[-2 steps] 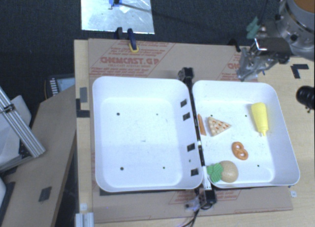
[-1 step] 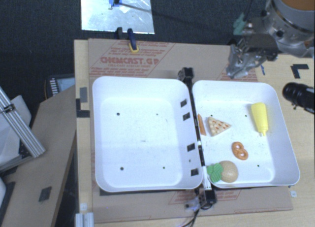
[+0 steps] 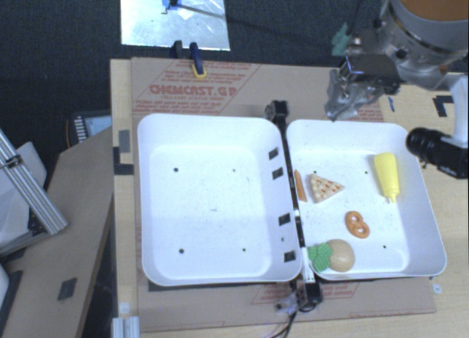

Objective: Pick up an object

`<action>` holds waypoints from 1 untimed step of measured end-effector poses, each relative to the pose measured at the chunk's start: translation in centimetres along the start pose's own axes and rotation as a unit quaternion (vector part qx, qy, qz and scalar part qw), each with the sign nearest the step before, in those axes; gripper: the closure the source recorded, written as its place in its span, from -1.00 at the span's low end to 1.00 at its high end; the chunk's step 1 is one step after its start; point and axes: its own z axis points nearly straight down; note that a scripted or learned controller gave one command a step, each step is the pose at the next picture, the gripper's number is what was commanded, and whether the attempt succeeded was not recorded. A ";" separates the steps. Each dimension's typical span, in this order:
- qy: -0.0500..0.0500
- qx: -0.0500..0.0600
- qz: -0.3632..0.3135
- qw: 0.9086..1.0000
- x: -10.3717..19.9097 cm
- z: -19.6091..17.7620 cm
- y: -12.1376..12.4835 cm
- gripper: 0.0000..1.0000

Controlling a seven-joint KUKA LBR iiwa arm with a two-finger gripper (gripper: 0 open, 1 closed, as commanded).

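The right bin [image 3: 410,256] holds several toy foods: a yellow mustard bottle [image 3: 387,174] near its right wall, a pizza slice [image 3: 324,187] in the middle, and a thin orange stick [image 3: 299,185] beside the divider. A small pretzel [image 3: 357,223] lies further forward, and a tan bun with a green leaf [image 3: 332,255] sits at the front left corner. My gripper [image 3: 344,105] hangs above the bin's back rim, high over the bench and apart from every object.
The left bin [image 3: 150,204] lies beside the right one, joined by black clips along the divider [image 3: 284,182]. A black cylinder [image 3: 438,150] juts in at the right edge. A shiny metal sheet [image 3: 174,6] lies beyond the bench at the back.
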 end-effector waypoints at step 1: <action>0.000 0.000 0.000 1.000 0.3 0.0 0.0 1.00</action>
